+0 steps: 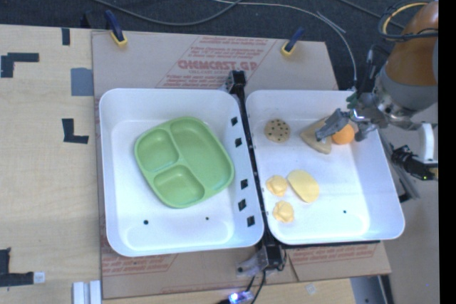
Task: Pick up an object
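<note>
Fingers [340, 126] are seen spread, straddling an orange ball [344, 135] in the right bin [370, 189], beside a tan wedge [317, 137]; whether the ball is gripped cannot be told.

Arm is reaching in from the right edge, grey body with the orange band sitting above the wrist. Wrist is angling down and to the left. Gripper [340, 127] is hanging low over the upper right part of the right-hand bin, fingers pointing left; finger spacing is too unclear to call.
</note>
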Tool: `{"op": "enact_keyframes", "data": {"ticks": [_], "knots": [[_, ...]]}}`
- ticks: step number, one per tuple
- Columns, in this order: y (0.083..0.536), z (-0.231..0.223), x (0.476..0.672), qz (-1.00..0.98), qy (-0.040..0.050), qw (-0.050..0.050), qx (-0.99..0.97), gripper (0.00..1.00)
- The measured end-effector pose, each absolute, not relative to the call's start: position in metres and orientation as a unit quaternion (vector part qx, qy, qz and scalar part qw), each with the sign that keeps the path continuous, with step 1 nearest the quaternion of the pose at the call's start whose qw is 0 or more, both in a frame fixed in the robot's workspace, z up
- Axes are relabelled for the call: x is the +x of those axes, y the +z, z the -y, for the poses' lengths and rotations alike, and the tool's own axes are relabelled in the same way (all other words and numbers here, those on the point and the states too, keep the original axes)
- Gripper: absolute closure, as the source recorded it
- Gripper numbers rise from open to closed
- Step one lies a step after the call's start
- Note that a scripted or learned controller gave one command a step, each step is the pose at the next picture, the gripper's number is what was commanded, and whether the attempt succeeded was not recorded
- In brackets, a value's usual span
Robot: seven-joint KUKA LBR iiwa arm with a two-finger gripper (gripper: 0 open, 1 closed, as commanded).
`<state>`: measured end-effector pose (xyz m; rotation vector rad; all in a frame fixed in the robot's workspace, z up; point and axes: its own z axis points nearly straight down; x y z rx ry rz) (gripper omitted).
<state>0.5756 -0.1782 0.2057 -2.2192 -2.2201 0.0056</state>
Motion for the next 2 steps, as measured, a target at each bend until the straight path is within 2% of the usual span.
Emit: {"op": "enact_keyframes", "data": {"ticks": [1, 2], "knots": [[0.158, 0.18, 0.584, 0.707, 0.0017, 0.001, -0.707, 0.0], [0.093, 0.181, 0.584, 0.708, 0.0024, 0.002, -0.707, 0.0]]}}
